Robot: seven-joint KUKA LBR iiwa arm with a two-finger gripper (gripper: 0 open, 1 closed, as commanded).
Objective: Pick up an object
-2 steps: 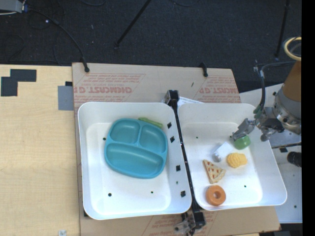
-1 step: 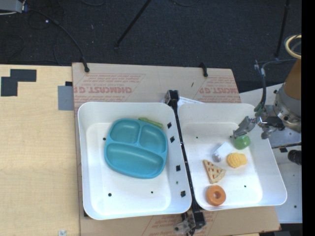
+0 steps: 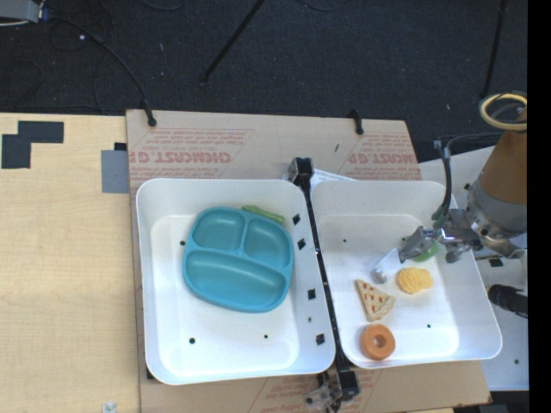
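Dark floor with loose cables up top, wooden bench at 9 o'clock, cardboard sheet under two white bins side by side. Left bin (image 3: pixel 164 231) holds a teal divided plate (image 3: pixel 238 258) with something green peeking out at its 1 o'clock edge (too hidden to name). Right bin (image 3: pixel 465 317) has the candidates: yellow lumpy piece (image 3: pixel 414 280) near centre, waffle-patterned wedge (image 3: pixel 374 299) at its 8 o'clock, orange ring (image 3: pixel 377 342) at the bin's 6 o'clock near the front wall, small grey bit (image 3: pixel 379 274) just above the wedge. Arm (image 3: pixel 504 179) comes in from 3 o'clock; gripper (image 3: pixel 419 248) sits low over the right bin, just at 12 o'clock of the yellow piece, with a green smear at its tip. Can't tell whether the jaws are released or clenched, and nothing visibly sits between the fingers, so I'd call the pick not done: all four pieces lie on the bin floor. Left to do, by my read: settle on a target, close on it, lift clear. Room: the yellow piece stands apart from its neighbours, open floor toward 3 o'clock and 12 o'clock. Wedge and grey bit nearly touch, so a grab there risks nudging both. Ring is close to the front wall, tighter. Centre divider between the bins is well apart from the gripper.
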